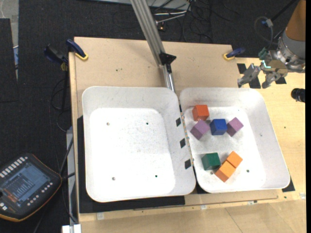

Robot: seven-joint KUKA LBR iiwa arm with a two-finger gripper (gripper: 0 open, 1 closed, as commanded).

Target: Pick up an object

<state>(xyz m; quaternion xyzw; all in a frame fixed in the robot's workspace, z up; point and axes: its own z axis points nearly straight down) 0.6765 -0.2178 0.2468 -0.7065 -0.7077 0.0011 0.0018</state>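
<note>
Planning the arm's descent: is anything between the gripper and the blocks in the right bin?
Nothing visible does. The gripper hangs above the bench just beyond the right bin's far corner. The purple block and blue block lie nearest, with bare bin floor on that side.

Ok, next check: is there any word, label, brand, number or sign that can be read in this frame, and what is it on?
None can be read.
Handheld pendant at the lower left: its lit screen shows rows of text, too small and blurred to read.
Blocks in the right bin: plain coloured faces, no marks.
Left bin: dark specks, no writing.
Gripper: no label legible.
</note>
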